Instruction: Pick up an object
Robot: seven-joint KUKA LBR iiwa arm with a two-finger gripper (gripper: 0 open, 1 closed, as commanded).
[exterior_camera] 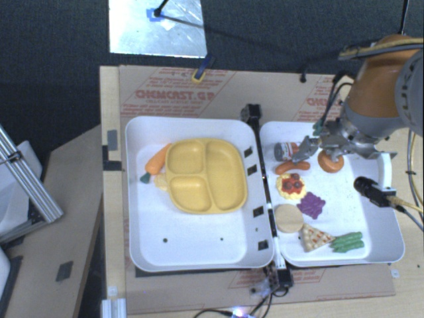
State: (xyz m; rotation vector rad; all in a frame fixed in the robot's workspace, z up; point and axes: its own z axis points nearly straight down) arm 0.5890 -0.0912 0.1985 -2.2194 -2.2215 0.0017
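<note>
I am hovering my end effector (307, 148) over the upper left part of the right bin (391, 234), and I cannot tell from here whether it is open or closed; nothing is visibly caught in it. Directly beside it, toward the bin's divider, a small can (285, 151) is lying on its side, touching or nearly touching the tip. Just below the tip a sausage (293, 167) is lying with its long axis running across the bin, left to right. I am judging that one as the nearest pickable thing: it sits just under and slightly toward the front of the bin from my tip, so the coming move is a short drop with the grip set across that axis. An orange ball (330, 162) is resting just to the other side, under my wrist. Farther toward the front edge are lying a small pizza round (291, 185), purple grapes (311, 205), a tan cookie (288, 218), a pizza slice (314, 238) and green beans (348, 242). Well apart, in the left bin (142, 197), a yellow divided plate (199, 175) is sitting with a carrot (156, 159) at its edge.
</note>
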